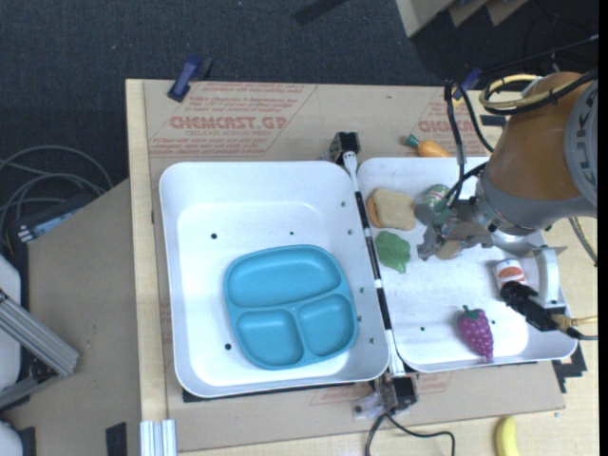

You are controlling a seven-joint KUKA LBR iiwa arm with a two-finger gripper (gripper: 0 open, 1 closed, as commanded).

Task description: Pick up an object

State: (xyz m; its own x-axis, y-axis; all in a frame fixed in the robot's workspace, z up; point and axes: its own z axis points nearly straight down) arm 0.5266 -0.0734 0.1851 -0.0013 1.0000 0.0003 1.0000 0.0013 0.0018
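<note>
The right bin (446, 345) holds a tan bread slice (390, 209), a green leafy piece (392, 251), a purple grape bunch (477, 331) and a small red-and-white item (510, 274). A small greenish can-like object (435, 198) lies at the back, just beside the gripper. My gripper (439, 238) hangs low over the middle of the right bin, right of the green piece and below the bread. Its fingers point left and down, and I see nothing between them. The left bin (190, 207) holds a blue three-compartment tray (289, 304).
An orange carrot-like item (429, 147) lies on the bench behind the right bin. A blue clip (188, 77) sits at the bench's far left corner. A yellow object (508, 437) lies at the front right. Black clamps (346, 146) join the bins.
</note>
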